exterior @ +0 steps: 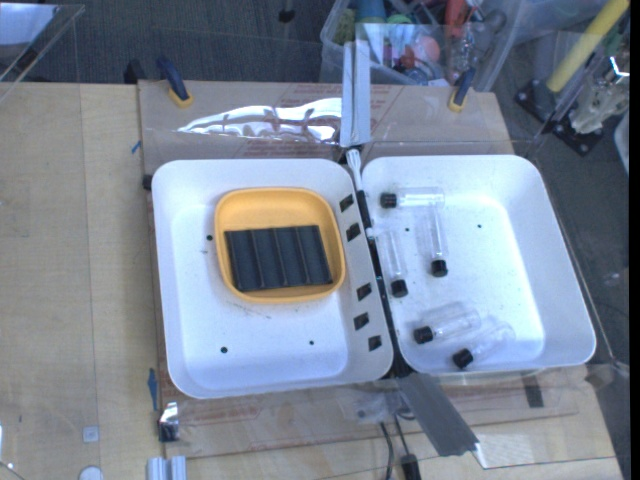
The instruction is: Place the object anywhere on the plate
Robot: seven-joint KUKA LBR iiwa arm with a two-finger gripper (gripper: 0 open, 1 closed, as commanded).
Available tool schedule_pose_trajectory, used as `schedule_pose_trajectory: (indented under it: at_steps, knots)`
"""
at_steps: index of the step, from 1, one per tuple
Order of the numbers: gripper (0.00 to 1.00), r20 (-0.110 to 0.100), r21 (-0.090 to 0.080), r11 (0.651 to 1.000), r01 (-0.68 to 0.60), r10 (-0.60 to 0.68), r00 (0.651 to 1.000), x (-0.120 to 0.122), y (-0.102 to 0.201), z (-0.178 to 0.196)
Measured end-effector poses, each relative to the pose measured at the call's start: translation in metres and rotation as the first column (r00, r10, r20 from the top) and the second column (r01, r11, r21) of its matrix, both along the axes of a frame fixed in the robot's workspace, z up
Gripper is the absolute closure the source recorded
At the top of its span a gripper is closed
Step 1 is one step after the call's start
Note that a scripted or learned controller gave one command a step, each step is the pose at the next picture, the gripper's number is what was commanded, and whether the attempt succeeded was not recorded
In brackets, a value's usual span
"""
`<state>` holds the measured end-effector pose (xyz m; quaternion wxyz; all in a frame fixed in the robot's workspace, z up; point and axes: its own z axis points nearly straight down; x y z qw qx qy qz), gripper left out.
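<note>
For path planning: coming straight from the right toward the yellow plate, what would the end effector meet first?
Probably the right bin's rim, then the clear tubes, if travelling low; depth is unclear.

A rounded square yellow plastic plate (281, 211) sits flat in the left white bin (190, 348). A dark grey ridged mat (278, 257) lies on it. Five small clear plastic tubes with black caps lie on their sides in the right white bin (545, 268): one (410, 199) near the top, two (436, 242) (393, 266) in the middle, and two (447, 324) (482, 346) close together near the bottom.
</note>
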<state>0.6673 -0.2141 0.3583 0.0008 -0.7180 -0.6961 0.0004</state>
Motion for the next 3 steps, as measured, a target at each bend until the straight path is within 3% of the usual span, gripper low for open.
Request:
schedule_pose_trajectory:
  at_steps: [1, 2, 3]
  knots:
    - [1.00, 0.007, -0.005, 0.941, -0.339, 0.339, 0.941, 0.000, -0.005, 0.078]
    - [1.00, 0.004, -0.002, 0.771, -0.637, 0.637, 0.771, 0.000, -0.008, 0.065]
    - [1.00, 0.004, -0.004, 0.533, -0.846, 0.846, 0.533, -0.012, -0.008, 0.079]
